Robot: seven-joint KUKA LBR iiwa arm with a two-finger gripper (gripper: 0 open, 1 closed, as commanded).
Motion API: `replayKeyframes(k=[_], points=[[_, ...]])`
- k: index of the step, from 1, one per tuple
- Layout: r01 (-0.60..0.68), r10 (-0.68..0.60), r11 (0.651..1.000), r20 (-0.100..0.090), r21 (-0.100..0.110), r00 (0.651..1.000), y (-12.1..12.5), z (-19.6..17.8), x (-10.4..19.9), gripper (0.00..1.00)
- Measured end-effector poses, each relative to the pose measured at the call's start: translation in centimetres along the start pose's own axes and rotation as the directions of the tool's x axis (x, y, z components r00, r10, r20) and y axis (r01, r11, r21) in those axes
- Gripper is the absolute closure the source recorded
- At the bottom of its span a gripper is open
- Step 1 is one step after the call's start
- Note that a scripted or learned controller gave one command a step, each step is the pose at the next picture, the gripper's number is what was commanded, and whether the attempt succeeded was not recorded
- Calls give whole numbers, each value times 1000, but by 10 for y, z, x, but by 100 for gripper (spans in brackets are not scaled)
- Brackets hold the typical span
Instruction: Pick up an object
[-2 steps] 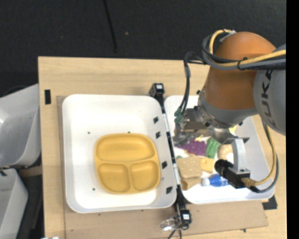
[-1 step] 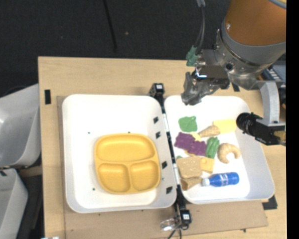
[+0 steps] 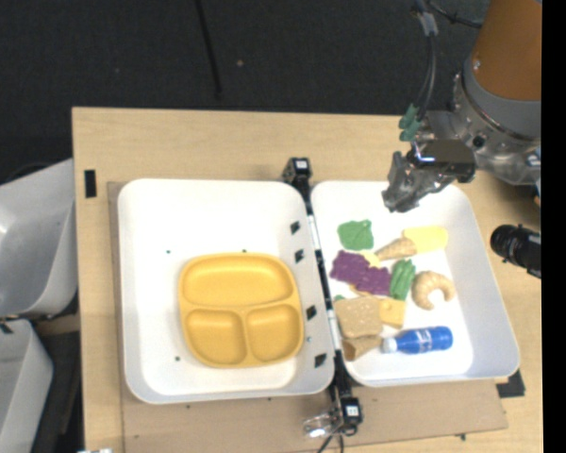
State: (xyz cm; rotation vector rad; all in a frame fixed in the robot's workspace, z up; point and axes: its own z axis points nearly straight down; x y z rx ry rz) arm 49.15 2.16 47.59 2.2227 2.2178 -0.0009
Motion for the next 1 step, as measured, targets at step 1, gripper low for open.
replayKeyframes(k=[1], points=[[-3,3,1000,2,15,1000,-3,148,-46,100]])
